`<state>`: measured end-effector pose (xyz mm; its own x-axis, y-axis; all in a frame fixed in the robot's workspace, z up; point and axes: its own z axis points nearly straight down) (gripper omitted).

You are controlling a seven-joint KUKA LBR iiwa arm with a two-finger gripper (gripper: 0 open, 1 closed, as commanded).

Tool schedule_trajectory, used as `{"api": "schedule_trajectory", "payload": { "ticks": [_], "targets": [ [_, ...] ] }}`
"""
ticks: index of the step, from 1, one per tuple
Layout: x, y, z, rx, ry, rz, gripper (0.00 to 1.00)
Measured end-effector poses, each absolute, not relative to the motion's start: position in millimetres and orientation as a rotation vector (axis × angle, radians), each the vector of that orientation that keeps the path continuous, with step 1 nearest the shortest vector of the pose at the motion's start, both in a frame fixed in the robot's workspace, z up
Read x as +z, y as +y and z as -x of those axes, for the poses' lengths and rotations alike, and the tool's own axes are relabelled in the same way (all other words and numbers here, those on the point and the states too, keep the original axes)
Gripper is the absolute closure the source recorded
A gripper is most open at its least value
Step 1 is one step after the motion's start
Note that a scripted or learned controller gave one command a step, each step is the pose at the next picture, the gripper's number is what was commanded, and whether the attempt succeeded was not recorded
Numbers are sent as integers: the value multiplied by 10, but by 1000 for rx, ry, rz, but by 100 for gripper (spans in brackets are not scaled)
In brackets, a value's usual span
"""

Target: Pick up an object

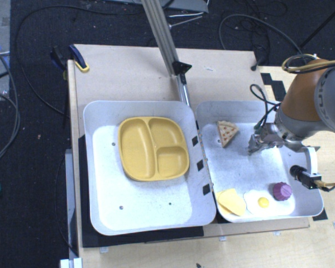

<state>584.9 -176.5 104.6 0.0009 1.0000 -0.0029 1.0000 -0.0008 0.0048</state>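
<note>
The right bin point(241, 172) holds a pizza slice point(227, 133) near its far left, a yellow cheese wedge point(230, 201) and a fried egg point(262, 201) along its near edge, and a purple object point(282, 191) at the near right. My gripper point(257, 145) hangs over the right bin's middle right, a short way right of the pizza slice, with nothing seen between its fingers. The fingers are too small and dark to read.
The left bin point(100, 194) carries a yellow divided tray point(154, 148). A slanted metal pole point(163, 32) runs from the top down to the gap between the bins. Cables lie on the dark floor around the bench.
</note>
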Motion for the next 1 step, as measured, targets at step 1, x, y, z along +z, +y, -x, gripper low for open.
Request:
{"api": "schedule_trajectory", "payload": {
  "ticks": [1],
  "targets": [
    [1534, -1802, -5773, 3, 2216, -2220, 100]
  ]
}}
